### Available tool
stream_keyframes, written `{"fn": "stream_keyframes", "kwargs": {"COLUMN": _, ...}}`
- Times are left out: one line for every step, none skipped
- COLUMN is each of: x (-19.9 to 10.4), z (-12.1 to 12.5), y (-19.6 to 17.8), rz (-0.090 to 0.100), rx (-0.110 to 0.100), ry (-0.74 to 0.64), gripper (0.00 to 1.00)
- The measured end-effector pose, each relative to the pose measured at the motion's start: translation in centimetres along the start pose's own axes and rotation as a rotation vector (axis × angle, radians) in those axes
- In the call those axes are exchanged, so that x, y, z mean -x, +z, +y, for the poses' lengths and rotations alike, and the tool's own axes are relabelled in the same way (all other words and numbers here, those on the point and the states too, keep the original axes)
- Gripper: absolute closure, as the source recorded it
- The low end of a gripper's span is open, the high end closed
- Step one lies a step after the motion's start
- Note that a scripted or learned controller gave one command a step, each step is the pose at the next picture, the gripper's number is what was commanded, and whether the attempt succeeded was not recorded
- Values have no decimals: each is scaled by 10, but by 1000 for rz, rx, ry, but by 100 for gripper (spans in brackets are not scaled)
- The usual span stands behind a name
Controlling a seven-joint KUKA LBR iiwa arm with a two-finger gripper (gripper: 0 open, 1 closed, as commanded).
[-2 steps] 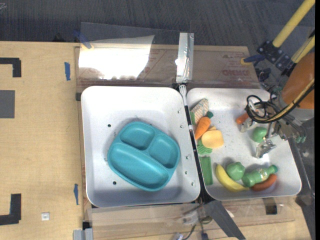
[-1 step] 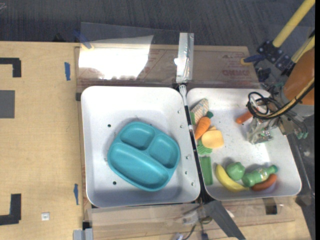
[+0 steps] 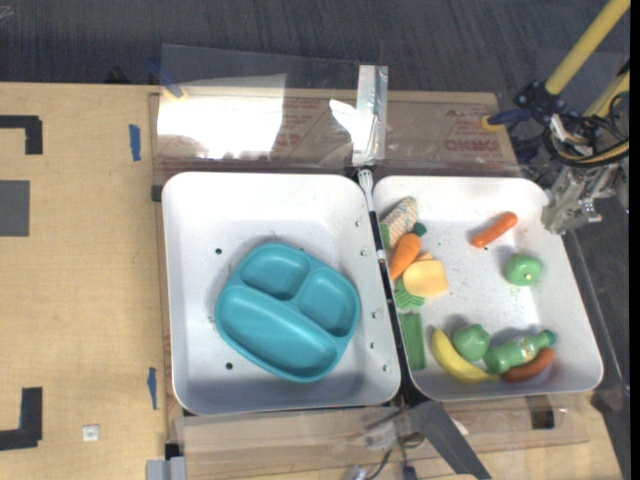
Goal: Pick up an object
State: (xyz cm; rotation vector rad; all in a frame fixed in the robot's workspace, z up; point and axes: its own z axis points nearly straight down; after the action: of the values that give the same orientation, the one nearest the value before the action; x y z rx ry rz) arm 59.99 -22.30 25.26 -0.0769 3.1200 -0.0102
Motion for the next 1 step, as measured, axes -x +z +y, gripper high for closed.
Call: {"fn": "stream_keyframes", "kwargs": {"x": 34, "z": 0, "y": 158, "rz": 15, "rx": 7, "ry": -87, "gripper": 100}}
